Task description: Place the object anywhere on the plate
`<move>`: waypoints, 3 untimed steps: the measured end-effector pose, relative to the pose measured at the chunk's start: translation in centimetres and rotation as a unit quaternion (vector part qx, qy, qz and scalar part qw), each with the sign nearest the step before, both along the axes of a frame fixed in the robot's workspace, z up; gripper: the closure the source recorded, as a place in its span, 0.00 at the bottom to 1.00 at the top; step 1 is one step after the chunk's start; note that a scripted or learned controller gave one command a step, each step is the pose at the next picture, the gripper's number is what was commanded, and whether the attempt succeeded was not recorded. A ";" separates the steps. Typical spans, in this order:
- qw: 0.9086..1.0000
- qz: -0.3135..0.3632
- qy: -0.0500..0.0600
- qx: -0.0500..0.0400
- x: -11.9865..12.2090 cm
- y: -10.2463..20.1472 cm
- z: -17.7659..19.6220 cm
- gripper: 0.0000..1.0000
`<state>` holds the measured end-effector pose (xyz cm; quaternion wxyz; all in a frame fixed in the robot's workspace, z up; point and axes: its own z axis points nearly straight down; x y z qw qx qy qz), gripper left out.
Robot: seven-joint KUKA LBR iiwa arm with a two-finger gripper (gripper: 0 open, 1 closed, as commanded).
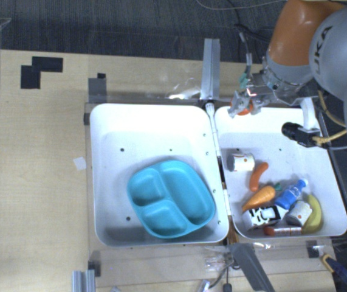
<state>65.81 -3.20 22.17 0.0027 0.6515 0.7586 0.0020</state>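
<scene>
So the arm (319, 35) was hanging over the back edge of the right bin (337, 181), w/ the hand (244, 104) near that bin's far-left corner. Honestly couldn't tell if the hand was wide or narrow, too small and cluttered there, and nothing visibly in it.

The blue plate (172, 198) sat in the left bin (106, 163), three compartments, nothing on it. All the pickable stuff was piled in the right bin's near corner: carrot (259, 196), a smaller orange piece (258, 174), blue bottle (288, 194), banana (313, 215), white cup-ish thing (241, 162).

Risk imo: that pile is tight, items touching each other, so a grab could pinch two things or slip off the rounded carrot. Also the divider btw bins could snag whatever's carried across.
</scene>
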 end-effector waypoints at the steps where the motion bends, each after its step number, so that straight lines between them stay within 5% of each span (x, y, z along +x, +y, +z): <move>1: 0.997 0.079 0.001 0.000 -4.6 0.2 -1.7 1.00; 2: 0.996 0.087 0.001 0.000 -12.8 6.0 -1.5 1.00; 3: 0.996 0.087 -0.001 0.000 -12.7 6.0 -0.4 1.00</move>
